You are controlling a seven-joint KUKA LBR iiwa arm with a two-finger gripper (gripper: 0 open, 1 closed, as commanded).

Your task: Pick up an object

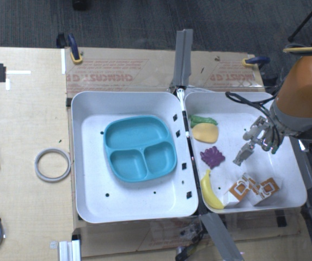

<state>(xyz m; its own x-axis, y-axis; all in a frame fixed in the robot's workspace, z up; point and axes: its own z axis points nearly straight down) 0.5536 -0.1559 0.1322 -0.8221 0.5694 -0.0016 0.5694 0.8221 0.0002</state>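
While gripper (pixel 244 155) hovers in right bin (pixel 292 200), fingers parted, nothing held, we're in approach. Purple grapes (pixel 212 156) just beside it; next we centre over them, descend, close.

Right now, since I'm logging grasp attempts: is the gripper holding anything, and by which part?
Nothing is held. The gripper hangs open above bare bin floor, right of the purple grapes.
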